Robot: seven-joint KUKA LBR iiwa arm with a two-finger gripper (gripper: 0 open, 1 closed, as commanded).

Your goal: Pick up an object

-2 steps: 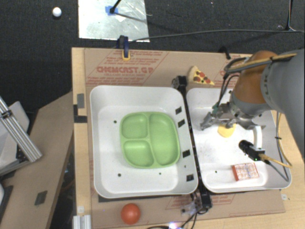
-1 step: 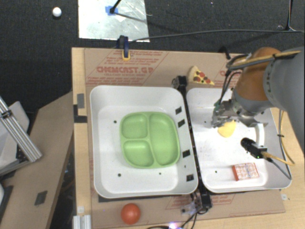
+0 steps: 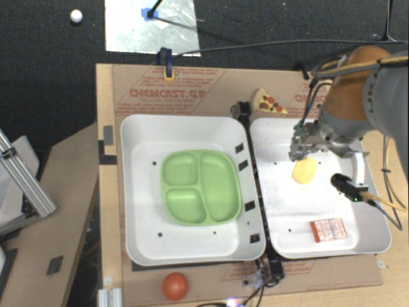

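A yellow, lemon-like object (image 3: 305, 171) lies near the middle of the right bin (image 3: 281, 235). My gripper (image 3: 299, 149) hangs just above and slightly left of it, close to its top edge. A small orange-red packet (image 3: 328, 229) lies flat toward the right bin's front right corner. In the left bin (image 3: 137, 171) sits a green divided plate (image 3: 200, 187). The grey arm with its orange band (image 3: 354, 88) reaches in from the right and hides the back right part of the right bin.
A toy pizza slice (image 3: 270, 102) lies on the board behind the right bin. A red ball (image 3: 174, 286) rests on the board in front of the left bin. Black clips (image 3: 244, 165) sit along the divide between the bins. Cables (image 3: 377, 200) trail by the right bin's right side.
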